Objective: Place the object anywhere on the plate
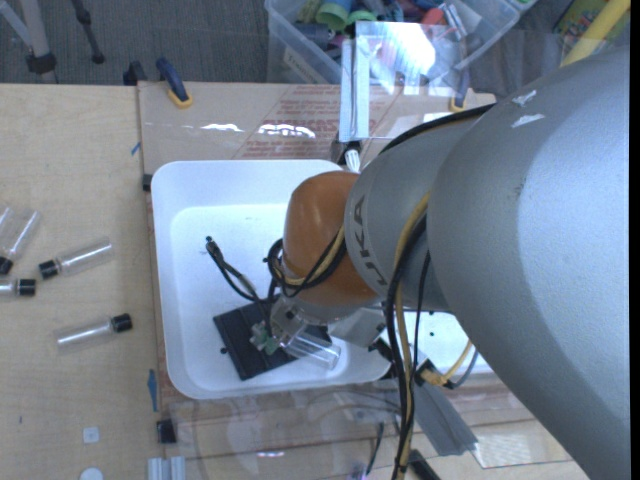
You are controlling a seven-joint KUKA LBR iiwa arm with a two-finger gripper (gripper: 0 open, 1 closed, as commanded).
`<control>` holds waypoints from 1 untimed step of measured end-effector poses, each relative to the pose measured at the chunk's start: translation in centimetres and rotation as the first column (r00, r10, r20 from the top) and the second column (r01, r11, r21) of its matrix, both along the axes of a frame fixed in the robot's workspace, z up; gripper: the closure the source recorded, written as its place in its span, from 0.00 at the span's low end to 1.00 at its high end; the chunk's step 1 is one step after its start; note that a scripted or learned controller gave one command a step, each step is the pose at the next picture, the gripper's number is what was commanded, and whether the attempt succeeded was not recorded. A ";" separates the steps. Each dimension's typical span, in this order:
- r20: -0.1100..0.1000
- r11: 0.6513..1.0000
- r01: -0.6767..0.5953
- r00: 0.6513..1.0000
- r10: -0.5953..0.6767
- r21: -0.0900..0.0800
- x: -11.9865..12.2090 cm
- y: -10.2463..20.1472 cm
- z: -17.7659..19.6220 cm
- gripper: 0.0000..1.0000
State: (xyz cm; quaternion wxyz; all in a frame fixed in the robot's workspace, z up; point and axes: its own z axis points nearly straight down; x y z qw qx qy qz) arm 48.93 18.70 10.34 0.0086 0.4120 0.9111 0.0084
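My arm reaches in from the right and covers most of the scene. Its orange band hangs over the left white bin. Below the band, my gripper is low over the bin's near side, close to the floor. A flat black part of the gripper head juts left, and a clear piece lies beside it. Thin black cables loop over the bin floor. The arm hides whatever lies under and behind the wrist.
Several clear vials with black caps lie on the wooden bench left of the bin. A blue clamp sits at the back. A clear tote of colourful toys stands behind. The right bin is mostly covered by the arm.
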 end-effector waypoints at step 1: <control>-0.026 0.980 0.198 0.980 -0.198 -0.012 2.7 2.7 13.3 1.00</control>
